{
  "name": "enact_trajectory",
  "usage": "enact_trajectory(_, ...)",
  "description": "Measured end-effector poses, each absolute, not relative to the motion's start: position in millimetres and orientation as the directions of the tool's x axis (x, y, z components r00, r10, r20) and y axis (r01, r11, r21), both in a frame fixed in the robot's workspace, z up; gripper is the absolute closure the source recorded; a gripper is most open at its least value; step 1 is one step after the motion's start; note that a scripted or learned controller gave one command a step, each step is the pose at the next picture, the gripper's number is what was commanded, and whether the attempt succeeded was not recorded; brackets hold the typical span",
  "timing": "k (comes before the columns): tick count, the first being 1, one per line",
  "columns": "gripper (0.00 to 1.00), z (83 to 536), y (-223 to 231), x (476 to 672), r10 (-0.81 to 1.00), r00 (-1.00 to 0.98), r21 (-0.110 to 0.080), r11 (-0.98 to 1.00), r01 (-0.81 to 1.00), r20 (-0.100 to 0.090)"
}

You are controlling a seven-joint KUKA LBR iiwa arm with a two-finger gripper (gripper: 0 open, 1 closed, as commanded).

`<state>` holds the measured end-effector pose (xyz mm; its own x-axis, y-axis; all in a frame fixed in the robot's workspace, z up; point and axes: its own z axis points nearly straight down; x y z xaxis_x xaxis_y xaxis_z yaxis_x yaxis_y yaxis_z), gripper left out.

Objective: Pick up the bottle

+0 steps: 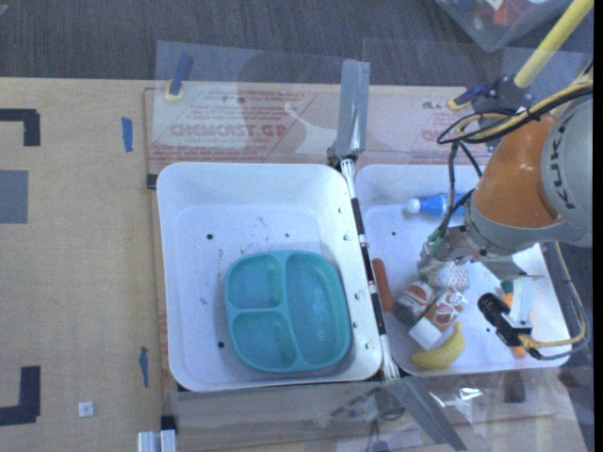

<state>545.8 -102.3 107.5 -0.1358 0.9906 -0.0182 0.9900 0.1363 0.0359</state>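
Now, operator, you are looking down on the grey arm with its orange band [513, 182] reaching in from the right over the right-hand shallow white bin [400, 217], its two-finger gripper [441, 252] hanging low above a cluster of small packaged items. Whether that gripper is wide or narrow you cannot tell; the wrist is covering it.

The small clear plastic bottle with a blue body and white cap [426, 205] is lying on its side near the far wall of that bin, apart from everything else. Its long axis is running left to right, cap toward the left, blue end toward the arm. From the gripper it is lying farther away and slightly to the left, near but not touching.

Under and nearer than the gripper, a patterned red-and-white packet [454, 276], a small brown-and-white canister [415, 300] and a yellow toy banana [443, 349] are crowding the near half of the bin. A thin red-orange stick [381, 283] is lying along the bin's left wall.

In the left-hand white bin [188, 196] a teal three-compartment plastic tray [286, 311] is sitting toward the near right corner, well apart from the task.

The coming move, as you would judge it, is turning on that offset: the gripper needs to be travelling away from the clutter toward the far wall, with its fingers closing across the bottle's short width rather than along its length.
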Motion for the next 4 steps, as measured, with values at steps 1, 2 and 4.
enact_trajectory(1, 0.0, 107.2, -102.4, 545.5, 0.991, -0.136, 0.035, 0.136, 0.99, -0.018)
enact_trajectory(2, 0.0, 94.7, -118.5, 547.6, 1.0, -0.01, 0.028, 0.01, 1.0, -0.004)
enact_trajectory(4, 0.0, 105.7, -122.5, 548.2, 1.0, -0.005, 0.032, 0.006, 0.999, -0.01)
